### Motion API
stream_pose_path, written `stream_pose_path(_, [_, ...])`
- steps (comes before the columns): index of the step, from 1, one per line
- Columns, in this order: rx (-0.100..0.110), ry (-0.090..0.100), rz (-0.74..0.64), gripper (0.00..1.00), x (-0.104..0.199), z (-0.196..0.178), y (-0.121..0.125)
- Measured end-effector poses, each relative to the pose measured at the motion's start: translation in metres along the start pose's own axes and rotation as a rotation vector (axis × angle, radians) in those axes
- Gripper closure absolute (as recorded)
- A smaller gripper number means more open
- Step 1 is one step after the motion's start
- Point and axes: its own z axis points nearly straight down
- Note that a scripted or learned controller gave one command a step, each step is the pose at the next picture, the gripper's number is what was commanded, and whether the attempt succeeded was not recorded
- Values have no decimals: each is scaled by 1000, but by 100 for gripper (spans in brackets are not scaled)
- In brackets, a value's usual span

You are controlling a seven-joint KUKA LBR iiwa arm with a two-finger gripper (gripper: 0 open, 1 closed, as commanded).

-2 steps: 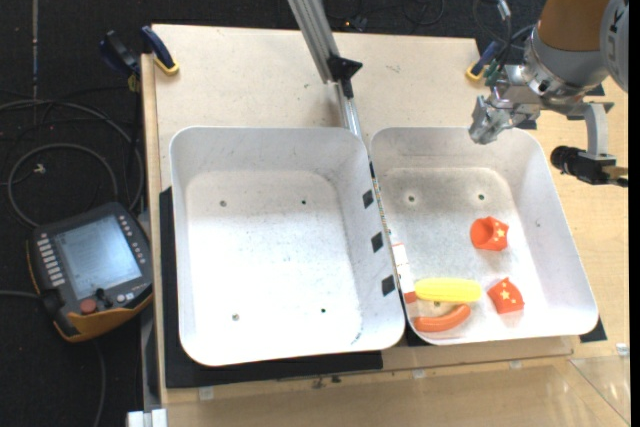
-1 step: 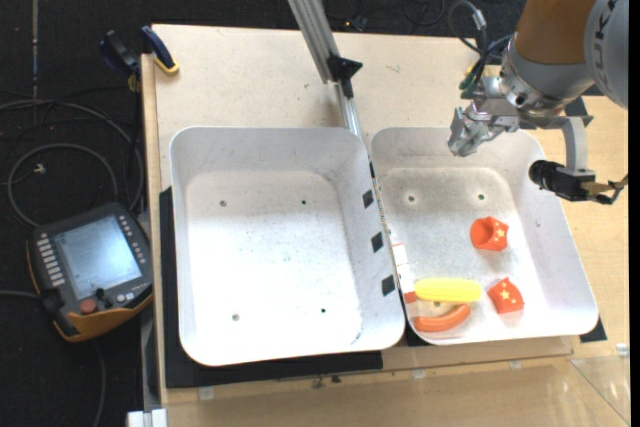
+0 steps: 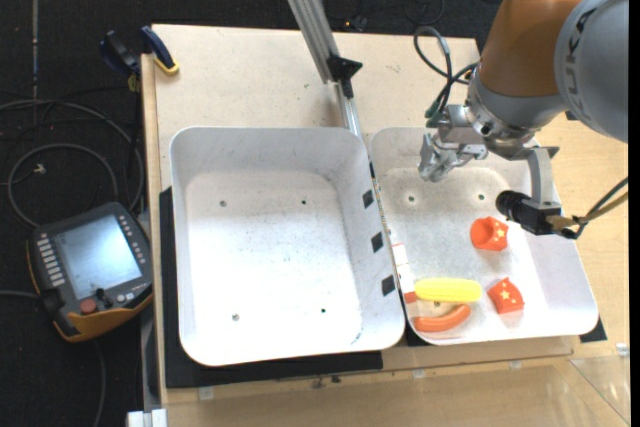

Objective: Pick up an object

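Bright even overhead light, soft faint shadows, sharp focus, dark floor surroundings

A single camera sits fixed above the bench (image 3: 250, 65) and looks down on it at a slant, far enough back to take in the left bin (image 3: 200, 155) and the right bin (image 3: 560, 315) whole, along with the dark floor (image 3: 60, 15) on the left and at the top. The bench's near edge lies along the bottom of the frame and its far edge higher up, so the camera faces across the bench from the near side. The arm (image 3: 560, 25) enters from the right at the upper corner, close under the lens and large in the frame.
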Motion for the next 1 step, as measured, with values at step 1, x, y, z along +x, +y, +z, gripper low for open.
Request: stream_pose_path(1, [1,0,1,100,37,8,-29])
